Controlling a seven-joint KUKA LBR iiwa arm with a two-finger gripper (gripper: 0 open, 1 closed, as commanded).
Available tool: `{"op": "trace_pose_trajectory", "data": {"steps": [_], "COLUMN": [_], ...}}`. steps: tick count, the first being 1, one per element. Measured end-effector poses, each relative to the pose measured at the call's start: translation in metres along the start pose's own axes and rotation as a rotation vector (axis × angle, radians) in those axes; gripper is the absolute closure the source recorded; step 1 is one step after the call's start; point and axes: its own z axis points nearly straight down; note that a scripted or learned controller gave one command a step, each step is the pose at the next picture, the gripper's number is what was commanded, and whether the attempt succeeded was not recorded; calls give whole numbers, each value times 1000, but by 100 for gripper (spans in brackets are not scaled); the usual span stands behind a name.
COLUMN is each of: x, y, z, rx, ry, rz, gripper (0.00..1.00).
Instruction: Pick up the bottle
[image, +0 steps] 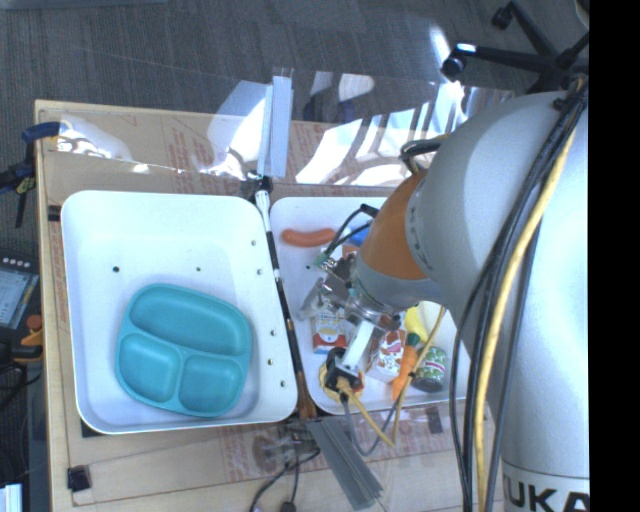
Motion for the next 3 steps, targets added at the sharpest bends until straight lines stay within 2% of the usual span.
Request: {"op": "trace_pose_trajectory", "data": {"steps": [1, 2, 3], "x": [-55, -35, -36], "y": [-27, -44, -43], "z": [-1, 0, 0], "rx": [-2, -2, 0], "ry": [2, 3, 3], "rz": [274, 590, 587], "gripper": [0, 0, 0]}}
